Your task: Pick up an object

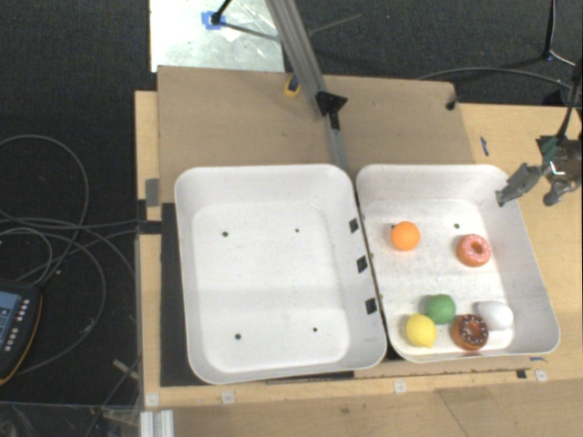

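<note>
The right bin (375,182) holds several small objects. An orange ball (405,236) lies left of centre and a pink frosted donut (473,249) to its right. Along the front sit a green ball (441,309), a yellow lemon (421,330), a chocolate donut (470,332) and a white egg (495,315). My gripper (536,189) hangs over the bin's far right rim, well above and behind the pink donut. Its fingers are open with nothing between them.
The left bin (196,189) sits beside the right one, joined by black clips (362,263). A slanted metal pole (301,39) crosses the bench's back. Cables and a pendant (14,321) lie on the floor at left.
</note>
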Robot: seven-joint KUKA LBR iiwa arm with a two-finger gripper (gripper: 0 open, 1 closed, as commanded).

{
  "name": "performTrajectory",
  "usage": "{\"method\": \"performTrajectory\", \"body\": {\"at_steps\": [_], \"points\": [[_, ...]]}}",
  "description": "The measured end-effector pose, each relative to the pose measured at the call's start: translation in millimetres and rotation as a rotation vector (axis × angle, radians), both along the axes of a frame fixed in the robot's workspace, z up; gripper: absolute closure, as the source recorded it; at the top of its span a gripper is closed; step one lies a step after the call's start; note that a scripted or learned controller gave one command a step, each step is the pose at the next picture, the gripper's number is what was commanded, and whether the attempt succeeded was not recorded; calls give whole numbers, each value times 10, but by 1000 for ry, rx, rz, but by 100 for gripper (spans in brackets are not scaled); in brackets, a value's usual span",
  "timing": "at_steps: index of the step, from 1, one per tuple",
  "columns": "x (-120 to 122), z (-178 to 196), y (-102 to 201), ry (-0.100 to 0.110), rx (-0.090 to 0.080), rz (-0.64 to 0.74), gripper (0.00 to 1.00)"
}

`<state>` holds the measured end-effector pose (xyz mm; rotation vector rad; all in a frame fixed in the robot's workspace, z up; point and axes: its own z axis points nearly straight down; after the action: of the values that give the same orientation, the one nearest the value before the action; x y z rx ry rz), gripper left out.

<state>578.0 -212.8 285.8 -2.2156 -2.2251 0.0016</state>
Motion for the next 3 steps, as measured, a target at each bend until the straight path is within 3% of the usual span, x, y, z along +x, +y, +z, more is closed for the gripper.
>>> {"method": "performTrajectory", "body": {"at_steps": [1, 3], "points": [[7, 24, 2, -4, -2, 2, 0], [-20, -1007, 2, -1, 0, -3, 0]]}}
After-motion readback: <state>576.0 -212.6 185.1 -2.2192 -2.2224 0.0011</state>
